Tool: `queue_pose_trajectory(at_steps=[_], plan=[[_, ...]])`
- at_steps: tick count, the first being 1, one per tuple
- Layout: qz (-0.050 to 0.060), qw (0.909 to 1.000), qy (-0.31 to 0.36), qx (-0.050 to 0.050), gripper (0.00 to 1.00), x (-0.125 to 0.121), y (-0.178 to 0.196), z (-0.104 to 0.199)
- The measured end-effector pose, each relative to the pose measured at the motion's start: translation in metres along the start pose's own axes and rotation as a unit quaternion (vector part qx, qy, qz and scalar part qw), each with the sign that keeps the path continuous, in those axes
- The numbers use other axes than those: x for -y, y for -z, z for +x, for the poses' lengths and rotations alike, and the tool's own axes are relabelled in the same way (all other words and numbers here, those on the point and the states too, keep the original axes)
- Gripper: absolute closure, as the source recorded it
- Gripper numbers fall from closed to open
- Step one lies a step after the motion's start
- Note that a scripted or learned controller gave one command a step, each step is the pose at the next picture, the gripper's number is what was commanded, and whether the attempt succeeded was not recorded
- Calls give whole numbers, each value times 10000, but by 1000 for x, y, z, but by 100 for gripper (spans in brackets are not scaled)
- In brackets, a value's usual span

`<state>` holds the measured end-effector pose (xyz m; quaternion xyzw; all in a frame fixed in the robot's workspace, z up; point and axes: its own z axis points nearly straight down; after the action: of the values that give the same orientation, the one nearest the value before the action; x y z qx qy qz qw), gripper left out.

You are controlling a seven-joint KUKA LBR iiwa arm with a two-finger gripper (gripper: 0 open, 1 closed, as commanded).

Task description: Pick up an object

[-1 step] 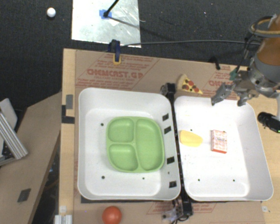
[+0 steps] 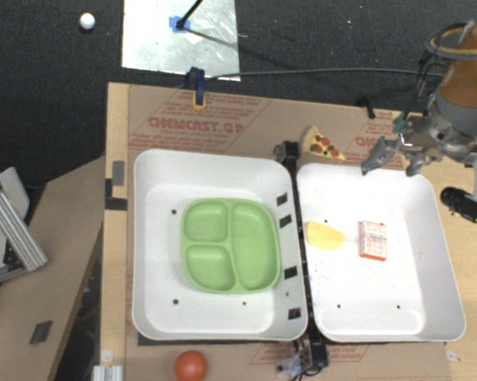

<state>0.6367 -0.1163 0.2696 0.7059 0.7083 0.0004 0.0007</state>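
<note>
One small orange packet [image 2: 372, 240] in right bin [image 2: 432, 318], long axis running near-to-far, hand [image 2: 395, 161] spread open above far rim, holding nothing.

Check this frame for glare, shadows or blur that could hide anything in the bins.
Camera view: lighting is even and soft, the white bins bright but not blown out; the green tray, yellow piece and red packet read clearly with faint shadows. The foil sheet up top shows mild glare. The gripper at the upper right looks slightly soft.
</note>
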Motion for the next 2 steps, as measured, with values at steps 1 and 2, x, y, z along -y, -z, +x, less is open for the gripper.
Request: queue_pose_trajectory(at_steps=[1, 2], plan=[[9, 10000, -4, 0, 0, -2, -41, 2], [24, 10000, -11, -3, 0, 0, -104, 0]])
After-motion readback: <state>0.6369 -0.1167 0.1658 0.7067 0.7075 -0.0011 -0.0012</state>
